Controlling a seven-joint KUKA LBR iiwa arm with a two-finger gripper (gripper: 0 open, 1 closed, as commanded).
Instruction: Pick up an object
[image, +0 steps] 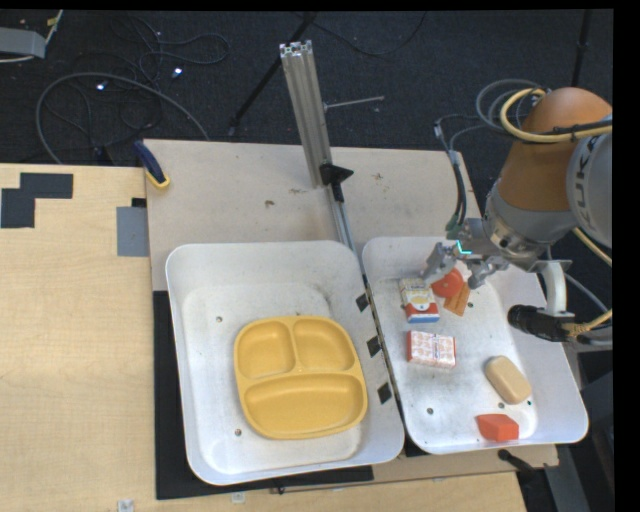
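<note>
Right now your gripper (456, 268) sits over the far part of the right bin (560, 425), its fingers spread to either side of an orange block (452, 291). The block stands tilted between them; you cannot tell whether the pads actually touch it or whether it is off the bin floor. Just beside the block, toward the left, lies a small carton (419, 301) with a white top and a blue and red edge. Nearer you, a red and white box (431, 349) lies flat, close to the carton. A tan bar (507, 379) rests farther right, and a red-orange piece (497, 427) sits by the near rim. Your left bin (200, 290) holds a yellow tray (298, 377) with three compartments. An upright metal post (306, 110) stands behind the bins.
</note>
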